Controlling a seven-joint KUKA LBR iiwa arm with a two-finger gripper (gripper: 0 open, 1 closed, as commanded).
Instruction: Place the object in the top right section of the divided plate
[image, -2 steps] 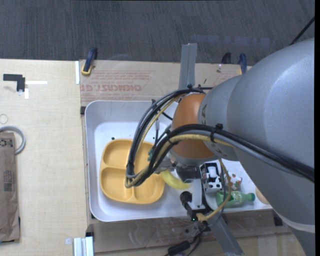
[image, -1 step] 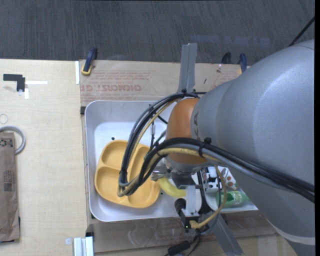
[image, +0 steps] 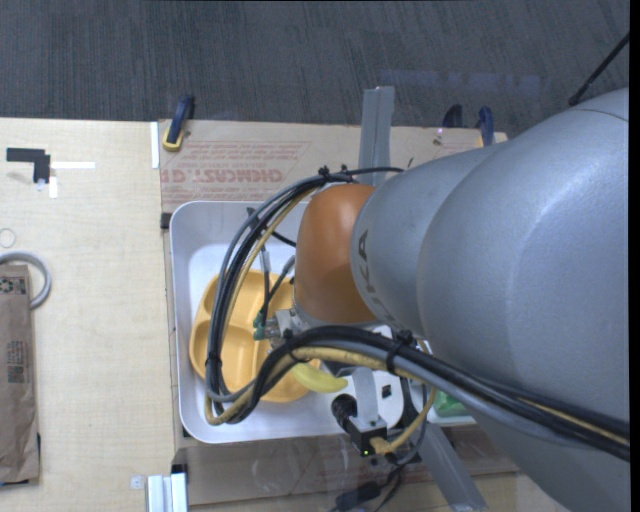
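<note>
Our grey arm (image: 500, 270) looms over the yellow divided plate (image: 232, 340), presumably reaching to place. We cannot tell the gripper's state.

We see the arm (image: 500, 260) in smooth grey with a soft sheen, its orange band (image: 325, 255) glossy. The divided plate (image: 235, 345) looks like smooth yellow plastic, the bin (image: 185, 300) glossy white plastic. The table (image: 90, 300) is pale matt wood, the cardboard (image: 250, 165) dull brown.
</note>
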